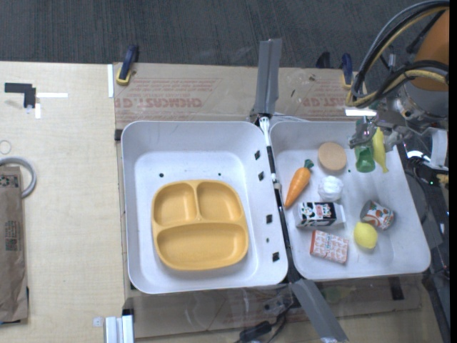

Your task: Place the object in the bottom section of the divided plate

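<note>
Gripper (366, 143) is up at the far right corner of the right bin (414, 263), half buried under black cables, so honestly can't tell what it's doing up there. Right beside it sit a green thing (365, 159) and a yellow thing (379, 151), too small and crowded to name. Rest of that bin is easier: a smooth orange carrot (297, 184) with a green top leaning along the left wall, a flat tan disc (332, 156), a white lumpy ball (330, 187), a little black-and-white carton (317, 215), a red printed packet (329, 246), a round yellow lemon (365, 236) and a crinkly wrapped item (378, 215). Over in the left bin (136, 191), the matte yellow divided plate (201, 225) lies flat, two small sections up top, one wide bottom section (201, 245).
</note>
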